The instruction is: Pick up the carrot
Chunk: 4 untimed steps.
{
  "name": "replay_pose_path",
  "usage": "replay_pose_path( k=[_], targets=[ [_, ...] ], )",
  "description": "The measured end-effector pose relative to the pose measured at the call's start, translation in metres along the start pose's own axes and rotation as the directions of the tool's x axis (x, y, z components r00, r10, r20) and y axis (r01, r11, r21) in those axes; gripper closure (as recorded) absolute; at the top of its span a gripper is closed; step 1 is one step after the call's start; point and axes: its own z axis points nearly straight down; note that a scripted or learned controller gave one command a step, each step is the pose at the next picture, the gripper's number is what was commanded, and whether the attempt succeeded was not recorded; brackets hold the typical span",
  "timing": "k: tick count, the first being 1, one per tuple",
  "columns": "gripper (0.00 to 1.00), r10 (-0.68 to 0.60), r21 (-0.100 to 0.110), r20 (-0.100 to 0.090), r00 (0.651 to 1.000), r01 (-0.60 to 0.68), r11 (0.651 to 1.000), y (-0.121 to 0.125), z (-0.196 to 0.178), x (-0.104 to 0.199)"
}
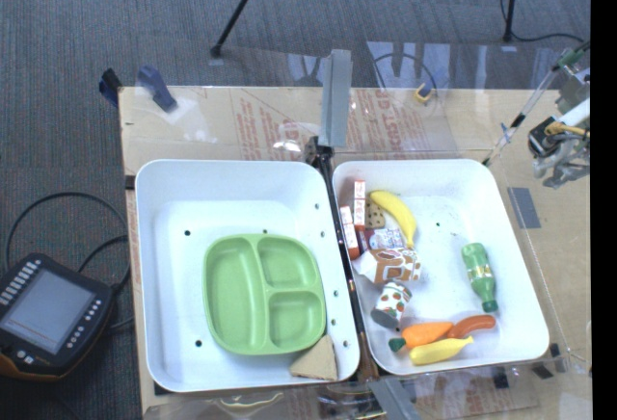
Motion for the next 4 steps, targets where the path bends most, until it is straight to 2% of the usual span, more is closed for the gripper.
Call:
replay_pose_path(
  k=[1, 2, 4],
  targets=[
    [1.00, 0.196, 0.001, 0.000, 0.981, -0.196, 0.981, 0.021, -0.081, 0.037],
    [1.00, 0.168, 0.002, 0.003, 0.986, -0.168, 0.986, 0.013, -0.037, 0.019],
    [1.00, 0.151, 0.010, 0.013, 0.989, -0.151, 0.989, 0.008, -0.051, 0.024]
  ],
)
